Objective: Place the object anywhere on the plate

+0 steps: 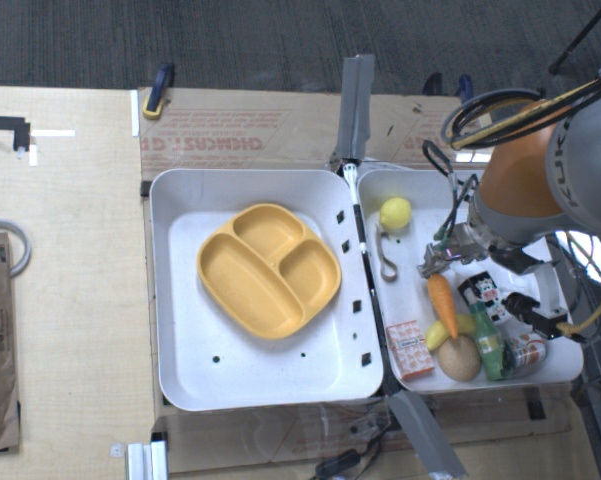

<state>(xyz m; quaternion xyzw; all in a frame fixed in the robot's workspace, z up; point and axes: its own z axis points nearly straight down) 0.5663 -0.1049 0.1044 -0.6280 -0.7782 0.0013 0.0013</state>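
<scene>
The grey arm (570, 158) with its orange band (520, 183) is reaching in from the right over the right bin (570, 368); its pincer (442, 258) is hovering low inside that bin, just above the far end of the carrot (442, 306); whether it is released or clenched I cannot tell, and nothing is showing as grasped between its tips; the yellow divided plate (269, 269) is lying in the middle of the left bin (180, 298), three compartments facing up, with nothing sitting on it; the two bins are standing side by side on the surface (70, 318), touching along a shared middle edge; in the right bin, a yellow ball (395, 213) is resting at the far left corner, with a grey hook-shaped piece (384, 253) lying just near of it; the carrot is lying lengthwise near the middle, its tip pointing toward the pincer; near of it a brown potato-like lump (459, 359) is sitting beside a red and white box (409, 350), with a small yellow piece (437, 335) between them; a green bottle (487, 341) is lying just right of the potato, touching a can (525, 353) at the near right; a black and white item (480, 290) is lying right of the carrot; all the loose objects are staying in the right bin, well apart from the plate
</scene>
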